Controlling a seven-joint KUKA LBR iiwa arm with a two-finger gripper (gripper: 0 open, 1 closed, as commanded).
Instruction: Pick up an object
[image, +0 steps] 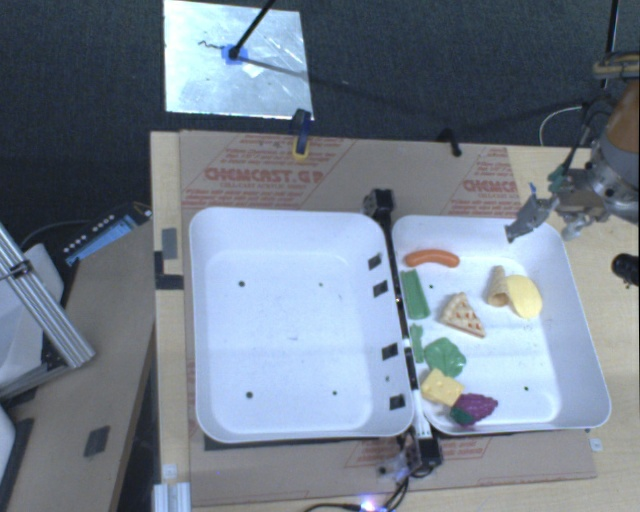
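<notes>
Right bin (575, 330), banana (514, 293) below hand (545, 218), apart

Orange sausage (431, 258), purple grapes (475, 407), white bins (290, 225)

My feed shows a robotics lab cell, not a home or shop. Two shallow white plastic bins (290, 330) sit clipped side by side on a brown printed cardboard sheet (265, 172) laid over a pale wooden table (110, 330). Extruded aluminium framing (40, 310) stands at left, beside a black-and-blue electronic device (100, 232). Loose black cables (400, 100) cross dark carpet. A reflective silver square plate (237, 60) lies behind. Small plastic toy food pieces (463, 315) serve as test objects.
</notes>
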